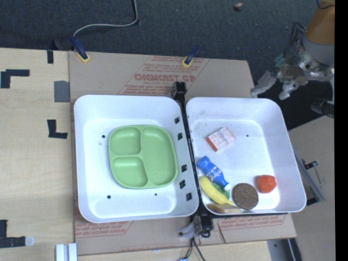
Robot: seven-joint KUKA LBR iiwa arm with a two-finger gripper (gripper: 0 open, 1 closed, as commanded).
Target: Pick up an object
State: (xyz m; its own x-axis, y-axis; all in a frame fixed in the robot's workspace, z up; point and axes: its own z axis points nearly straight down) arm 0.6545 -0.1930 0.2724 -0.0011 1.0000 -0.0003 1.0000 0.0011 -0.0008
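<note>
My gripper (273, 89) hangs above the bench just past the right bin's far right corner, open, with nothing between its fingers (261, 86). The right bin (283, 125) holds a small red and white box (220, 138) near its middle. Along its near side lie a blue packet (210, 171), a yellow banana (212, 192), a brown round cookie (245, 196) and a red tomato-like ball (266, 184). All of these lie well below and to the left of the gripper.
The left bin (89, 125) holds a green divided plate (143, 156). A black divider (184, 145) runs between the bins. Both bins sit on a cardboard sheet (147, 75) held by two yellow-blue clamps (80, 50). A grey cable (117, 15) crosses the dark floor behind.
</note>
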